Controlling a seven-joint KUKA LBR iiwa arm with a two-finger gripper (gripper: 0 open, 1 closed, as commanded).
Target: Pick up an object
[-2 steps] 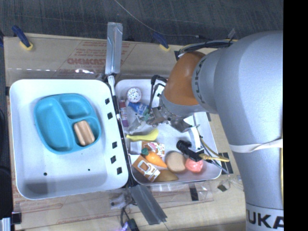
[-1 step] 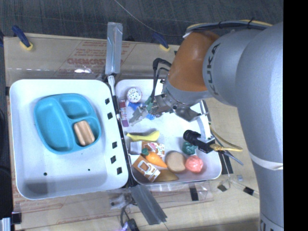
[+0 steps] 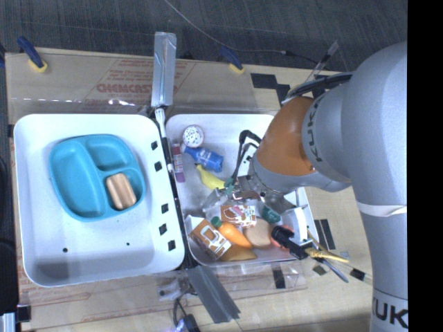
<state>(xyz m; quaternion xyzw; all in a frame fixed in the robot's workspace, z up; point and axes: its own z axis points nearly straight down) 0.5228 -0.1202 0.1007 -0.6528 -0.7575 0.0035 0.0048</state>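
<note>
My arm (image 3: 325, 137) reaches in from the right and hangs low over the right bin (image 3: 228, 124), gripper (image 3: 242, 200) down among the clutter, fingers too buried to read. Around it: a blue bottle (image 3: 206, 158), a yellow piece (image 3: 210, 178), a round white lid (image 3: 193, 136), an orange carton (image 3: 210, 239), a tan roll (image 3: 259, 236). Left bin (image 3: 41, 247) holds a blue divided tray (image 3: 76, 185) with a brown sausage-like piece (image 3: 121, 190) in its right compartment.

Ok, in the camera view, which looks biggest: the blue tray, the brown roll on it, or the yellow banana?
1. Blue tray, by far the biggest.
2. Brown roll.
3. Yellow banana, but it is partly hidden among the other things, so its place after the roll is unsure.
</note>
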